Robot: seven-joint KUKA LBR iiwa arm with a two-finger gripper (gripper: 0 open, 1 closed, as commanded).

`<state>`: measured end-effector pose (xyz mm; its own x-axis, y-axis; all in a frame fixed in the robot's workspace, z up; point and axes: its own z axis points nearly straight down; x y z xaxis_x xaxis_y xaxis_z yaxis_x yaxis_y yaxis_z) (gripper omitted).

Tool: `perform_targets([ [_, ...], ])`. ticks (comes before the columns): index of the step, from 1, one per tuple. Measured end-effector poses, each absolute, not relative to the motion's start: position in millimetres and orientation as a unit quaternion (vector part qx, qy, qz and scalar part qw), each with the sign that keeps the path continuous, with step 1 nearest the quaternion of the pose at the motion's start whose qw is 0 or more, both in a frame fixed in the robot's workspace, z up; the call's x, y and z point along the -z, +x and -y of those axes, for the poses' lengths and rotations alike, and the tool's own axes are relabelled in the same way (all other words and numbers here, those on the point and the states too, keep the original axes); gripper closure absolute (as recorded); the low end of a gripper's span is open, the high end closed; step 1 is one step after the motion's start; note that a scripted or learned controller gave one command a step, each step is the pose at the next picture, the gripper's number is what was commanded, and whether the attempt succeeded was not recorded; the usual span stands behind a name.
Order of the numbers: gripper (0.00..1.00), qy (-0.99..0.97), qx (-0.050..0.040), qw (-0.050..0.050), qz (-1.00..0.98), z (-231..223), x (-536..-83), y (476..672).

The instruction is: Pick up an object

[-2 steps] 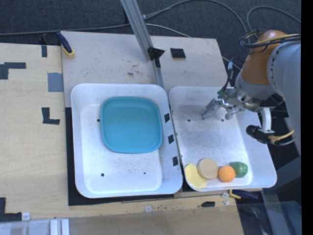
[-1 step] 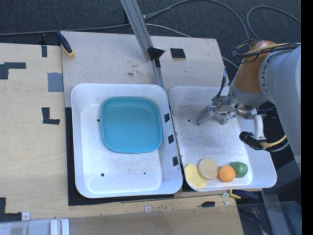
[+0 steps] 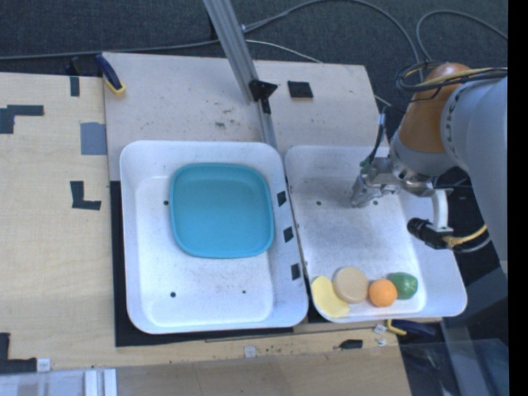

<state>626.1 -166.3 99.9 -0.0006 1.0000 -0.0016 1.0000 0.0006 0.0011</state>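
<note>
Claw [image 3: 364,195] state cannot be told; the small orange ball [image 3: 382,293], judged light and slippery, is best pinched across its middle.

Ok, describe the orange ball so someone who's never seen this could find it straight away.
Start at the right bin, the one without the blue plate. Along its near edge lies a row of four small things. The orange ball is third from the left, between the tan disc and the green ball.

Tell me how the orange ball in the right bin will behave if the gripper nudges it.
The orange ball looks round and smooth, so it would probably roll. Wedged between the green piece and the tan disc near the bin's front wall, it may only shift sideways.
</note>
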Motion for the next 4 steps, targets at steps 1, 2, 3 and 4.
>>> perform_targets([
  [1, 1.00, 0.707, -0.0012, 0.002, -0.708, 157.5, -153.0, 633.0],
  [2, 1.00, 0.707, -0.0006, 0.001, -0.707, 154.9, -195.3, 636.5],
  [3, 1.00, 0.707, -0.0008, 0.001, -0.707, 154.8, -247.3, 636.8],
  [4, 1.00, 0.706, -0.0001, -0.001, -0.708, 106.0, -235.6, 617.6],
])
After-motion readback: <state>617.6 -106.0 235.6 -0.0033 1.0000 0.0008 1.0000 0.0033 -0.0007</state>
